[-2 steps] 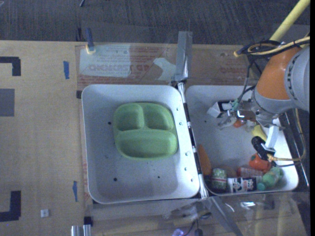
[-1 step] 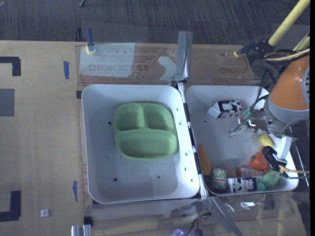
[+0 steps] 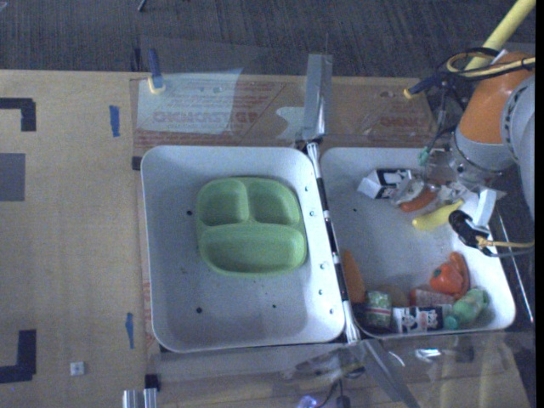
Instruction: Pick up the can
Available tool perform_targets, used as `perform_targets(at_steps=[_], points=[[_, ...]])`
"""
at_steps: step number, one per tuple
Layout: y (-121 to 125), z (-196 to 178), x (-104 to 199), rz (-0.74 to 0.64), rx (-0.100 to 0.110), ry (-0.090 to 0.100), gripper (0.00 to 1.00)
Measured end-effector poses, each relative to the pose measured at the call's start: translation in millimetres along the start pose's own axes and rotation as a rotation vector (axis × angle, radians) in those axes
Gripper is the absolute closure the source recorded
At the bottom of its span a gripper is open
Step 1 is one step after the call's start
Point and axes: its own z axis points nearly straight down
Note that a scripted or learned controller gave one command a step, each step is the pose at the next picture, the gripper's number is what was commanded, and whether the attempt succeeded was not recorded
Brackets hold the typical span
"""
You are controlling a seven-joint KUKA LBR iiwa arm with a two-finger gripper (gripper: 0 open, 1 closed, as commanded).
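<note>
The can (image 3: 378, 299), small with a green label, stands in the near left corner of the right bin (image 3: 387, 245), beside the bin's left wall. My gripper (image 3: 435, 185) hangs over the far right part of the same bin, well away from the can. It is right above an orange sausage-like piece (image 3: 415, 201) and a yellow banana (image 3: 436, 217), with a small white and black carton (image 3: 382, 183) to its left.
An orange carrot (image 3: 352, 276) lies along the right bin's left wall. Along the near wall lie a white carton (image 3: 416, 319), a red piece (image 3: 429, 297), an orange pepper (image 3: 449, 277) and a green toy (image 3: 470, 306). A green divided plate (image 3: 252, 226) sits in the left bin (image 3: 170, 296).
</note>
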Motion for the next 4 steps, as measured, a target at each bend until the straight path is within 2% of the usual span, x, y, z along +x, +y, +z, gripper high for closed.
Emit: perform_targets(at_steps=[1, 2, 3, 4], points=[[-35, -1, 5, -0.037, -0.033, -0.016, 0.00], [-111, 1, 23, 0.167, -0.039, -0.013, 0.00], [-110, -6, 21, 0.170, -0.037, -0.013, 1.00], [-92, -111, 41, 0.308, -0.036, -0.012, 1.00]])
